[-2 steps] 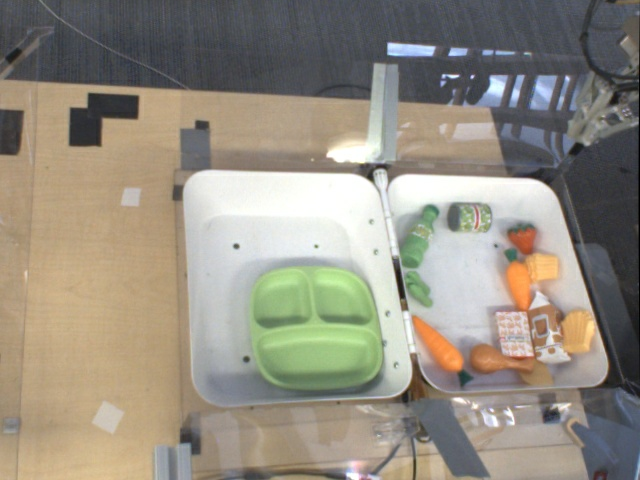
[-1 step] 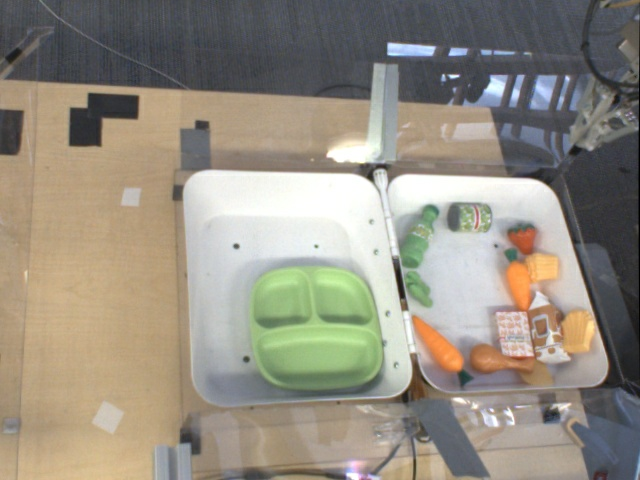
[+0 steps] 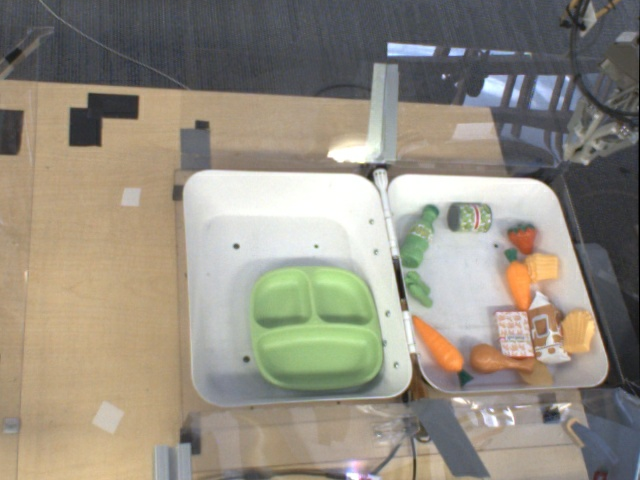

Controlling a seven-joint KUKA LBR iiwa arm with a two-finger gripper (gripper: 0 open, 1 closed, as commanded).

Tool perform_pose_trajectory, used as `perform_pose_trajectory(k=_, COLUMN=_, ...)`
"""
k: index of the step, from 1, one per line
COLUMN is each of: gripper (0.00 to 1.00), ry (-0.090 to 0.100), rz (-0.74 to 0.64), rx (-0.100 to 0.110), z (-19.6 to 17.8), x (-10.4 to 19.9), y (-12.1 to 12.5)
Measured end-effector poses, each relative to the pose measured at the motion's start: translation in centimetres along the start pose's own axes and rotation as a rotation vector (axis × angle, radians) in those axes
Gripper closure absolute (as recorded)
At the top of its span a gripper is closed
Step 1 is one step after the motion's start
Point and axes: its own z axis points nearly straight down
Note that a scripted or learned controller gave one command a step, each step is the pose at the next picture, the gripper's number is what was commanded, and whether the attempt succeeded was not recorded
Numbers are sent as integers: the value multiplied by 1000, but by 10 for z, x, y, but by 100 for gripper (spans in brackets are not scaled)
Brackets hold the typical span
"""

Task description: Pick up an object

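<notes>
Camera view: gripper (image 3: 598, 138) at upper right, outside right bin (image 3: 560, 208); finger state cannot be told. Nearest candidate, toy can (image 3: 469, 217), lies lower left, long axis horizontal.

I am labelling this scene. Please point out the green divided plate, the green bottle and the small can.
Green divided plate (image 3: 316, 328), camera view, middle ridge of the plate.
Green bottle (image 3: 419, 236), camera view, middle of its body.
Small can (image 3: 469, 217), camera view, its side label.

Pale grey arm (image 3: 600, 128) trailing black and yellow cables (image 3: 585, 8)
</notes>
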Motion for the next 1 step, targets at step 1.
perform_pose_trajectory(k=1, gripper=100, ry=-10, rz=0, rx=10, z=-16, x=-3, y=-1)
